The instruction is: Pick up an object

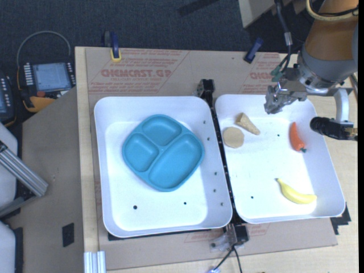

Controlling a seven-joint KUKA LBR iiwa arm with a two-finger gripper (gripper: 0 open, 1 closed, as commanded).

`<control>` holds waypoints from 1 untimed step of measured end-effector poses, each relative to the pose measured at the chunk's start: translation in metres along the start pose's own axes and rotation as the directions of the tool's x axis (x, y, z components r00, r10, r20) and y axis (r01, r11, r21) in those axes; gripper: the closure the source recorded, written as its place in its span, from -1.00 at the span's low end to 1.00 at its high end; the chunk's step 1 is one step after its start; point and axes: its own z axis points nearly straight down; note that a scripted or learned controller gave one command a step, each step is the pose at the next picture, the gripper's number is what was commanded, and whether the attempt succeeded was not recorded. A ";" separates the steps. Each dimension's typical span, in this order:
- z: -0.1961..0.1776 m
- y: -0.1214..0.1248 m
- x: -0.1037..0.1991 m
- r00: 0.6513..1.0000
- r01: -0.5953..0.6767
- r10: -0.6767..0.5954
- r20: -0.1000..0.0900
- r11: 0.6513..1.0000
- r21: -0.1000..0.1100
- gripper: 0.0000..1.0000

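Approach step: gripper is seen over the back of the right bin, nothing between the fingers; whether the jaws are spread or closed cannot be told. Wedge lies just beside it, round piece, carrot, banana further off. Next: alignment over one object and descent are judged needed

Gripper above right bin (banana inside)

Red "CHEMCAST GP" print on brown board under bins; right-hand repeat cut off.
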 end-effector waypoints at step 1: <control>0.020 -0.014 0.045 1.000 -0.001 0.001 0.000 1.000 0.001 1.00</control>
